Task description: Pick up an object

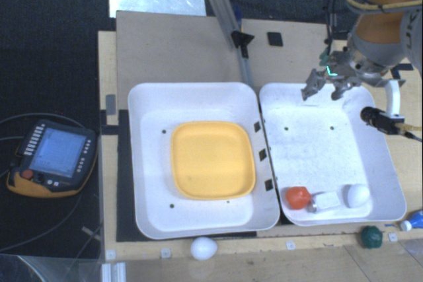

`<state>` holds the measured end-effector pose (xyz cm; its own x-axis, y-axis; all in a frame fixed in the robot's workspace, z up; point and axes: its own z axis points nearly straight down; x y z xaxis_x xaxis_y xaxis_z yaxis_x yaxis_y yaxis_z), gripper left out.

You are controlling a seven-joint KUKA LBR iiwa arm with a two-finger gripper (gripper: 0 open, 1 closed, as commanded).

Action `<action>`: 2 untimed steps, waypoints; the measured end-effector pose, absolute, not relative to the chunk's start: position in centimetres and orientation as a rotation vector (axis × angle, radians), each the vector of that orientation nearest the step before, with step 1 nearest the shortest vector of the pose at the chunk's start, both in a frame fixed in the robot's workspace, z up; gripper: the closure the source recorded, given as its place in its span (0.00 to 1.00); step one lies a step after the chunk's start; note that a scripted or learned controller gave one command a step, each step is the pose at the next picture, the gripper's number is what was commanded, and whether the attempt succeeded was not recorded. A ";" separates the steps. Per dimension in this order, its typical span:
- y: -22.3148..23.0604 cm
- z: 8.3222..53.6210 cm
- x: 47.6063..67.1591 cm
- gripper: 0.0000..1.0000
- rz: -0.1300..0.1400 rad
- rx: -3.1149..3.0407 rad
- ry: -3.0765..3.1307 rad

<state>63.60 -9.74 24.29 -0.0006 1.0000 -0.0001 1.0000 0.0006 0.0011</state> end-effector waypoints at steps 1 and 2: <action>-9.7 24.3 63.6 0.00 0.001 2.220 2.222; -9.6 18.1 63.2 0.00 -0.004 2.224 2.224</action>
